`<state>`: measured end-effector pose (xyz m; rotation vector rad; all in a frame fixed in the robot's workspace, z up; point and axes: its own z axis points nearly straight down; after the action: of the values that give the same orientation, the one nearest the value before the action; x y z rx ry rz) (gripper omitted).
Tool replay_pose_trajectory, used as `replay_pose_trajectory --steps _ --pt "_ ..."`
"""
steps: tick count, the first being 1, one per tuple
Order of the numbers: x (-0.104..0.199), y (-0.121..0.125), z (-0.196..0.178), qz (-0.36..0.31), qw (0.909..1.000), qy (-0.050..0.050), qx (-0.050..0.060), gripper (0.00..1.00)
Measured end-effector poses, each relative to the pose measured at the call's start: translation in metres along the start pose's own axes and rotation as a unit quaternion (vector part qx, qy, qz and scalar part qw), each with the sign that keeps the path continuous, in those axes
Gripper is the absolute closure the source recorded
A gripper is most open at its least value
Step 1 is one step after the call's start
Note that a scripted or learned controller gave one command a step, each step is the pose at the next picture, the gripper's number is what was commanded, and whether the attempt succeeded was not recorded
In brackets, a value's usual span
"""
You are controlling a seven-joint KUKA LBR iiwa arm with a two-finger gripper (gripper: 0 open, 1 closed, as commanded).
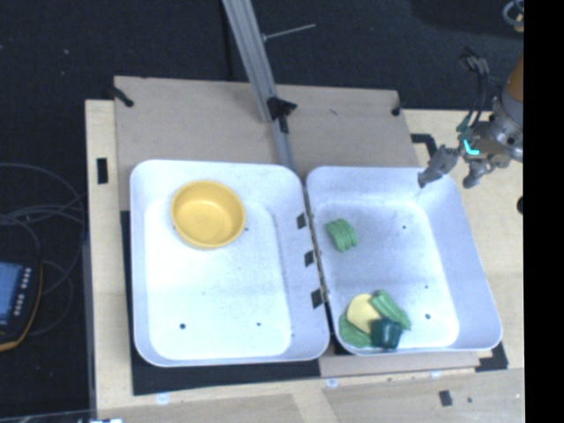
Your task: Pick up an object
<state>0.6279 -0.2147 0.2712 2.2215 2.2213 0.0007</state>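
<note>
In the right bin point(441, 236) a small green object point(341, 234) lies near the left wall. A cluster sits at the bin's front: a yellow piece point(360, 310), a green piece point(388, 307) and a dark green block point(385, 333). A yellow bowl point(208, 214) rests in the left bin point(220, 315). My gripper point(451, 170) hangs above the right bin's far right corner, open, with its two fingers spread and nothing between them.
A grey metal pole point(256, 55) slants from the top of the view down to the gap between the bins. The bins sit on a tan board point(352, 113). A handheld device point(16, 298) lies at the far left.
</note>
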Motion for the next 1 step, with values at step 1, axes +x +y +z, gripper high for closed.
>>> replay_pose_trajectory --steps 1 --pt "0.0000 0.0000 0.0001 0.000 1.0000 0.000 0.000 0.00"
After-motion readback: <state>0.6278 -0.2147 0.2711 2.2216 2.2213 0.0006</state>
